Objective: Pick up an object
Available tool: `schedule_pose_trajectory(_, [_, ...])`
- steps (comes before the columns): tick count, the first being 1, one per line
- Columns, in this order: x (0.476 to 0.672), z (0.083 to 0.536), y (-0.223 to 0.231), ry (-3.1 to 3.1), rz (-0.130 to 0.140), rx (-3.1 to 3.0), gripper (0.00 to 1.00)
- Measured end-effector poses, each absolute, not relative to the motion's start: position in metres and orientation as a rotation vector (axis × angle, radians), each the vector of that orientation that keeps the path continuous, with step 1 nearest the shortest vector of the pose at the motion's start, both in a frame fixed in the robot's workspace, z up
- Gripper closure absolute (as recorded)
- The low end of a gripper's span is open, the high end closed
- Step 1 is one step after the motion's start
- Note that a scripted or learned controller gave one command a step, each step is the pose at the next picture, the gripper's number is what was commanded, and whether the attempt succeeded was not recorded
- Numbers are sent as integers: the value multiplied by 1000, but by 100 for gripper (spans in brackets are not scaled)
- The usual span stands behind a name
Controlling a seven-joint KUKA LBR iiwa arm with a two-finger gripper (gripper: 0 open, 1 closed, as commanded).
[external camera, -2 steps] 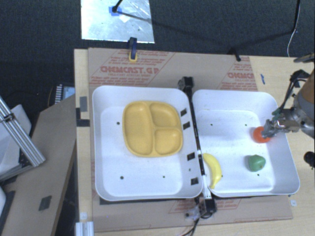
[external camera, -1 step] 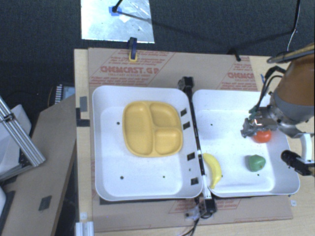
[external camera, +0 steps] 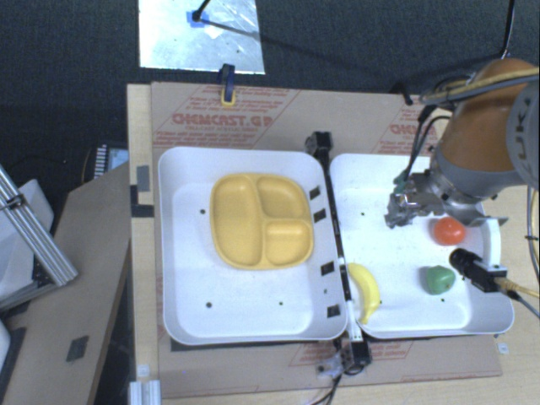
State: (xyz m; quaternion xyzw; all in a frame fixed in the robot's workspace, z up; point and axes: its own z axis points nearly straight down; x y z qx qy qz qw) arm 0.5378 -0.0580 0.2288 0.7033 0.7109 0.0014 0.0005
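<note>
In the right bin (external camera: 371, 323), near its right edge, the tomato (external camera: 448, 229) lay just right of the claw (external camera: 402, 212), which hung above the floor, its state beyond telling.

Red print "CHEMCAST" followed by "GP" reads on the brown protective sheet (external camera: 253, 112) under the bins, along its far edge above the left bin (external camera: 181, 226). A second red print of the same kind sits on that sheet above the right bin (external camera: 363, 175), partly cut off by the arm and too blurred to read in full. More red print shows on the sheet's near edge below the bins, too small to read.
</note>
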Motion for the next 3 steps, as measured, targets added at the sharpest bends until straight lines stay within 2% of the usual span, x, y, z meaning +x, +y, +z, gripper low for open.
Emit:
schedule_pose_trajectory(1, [534,224,1,2232,3,2210,100])
schedule_pose_trajectory(2, [539,218,47,2232,3,2211,100])
schedule_pose_trajectory(3, [551,230,100,2232,7,2210,100])
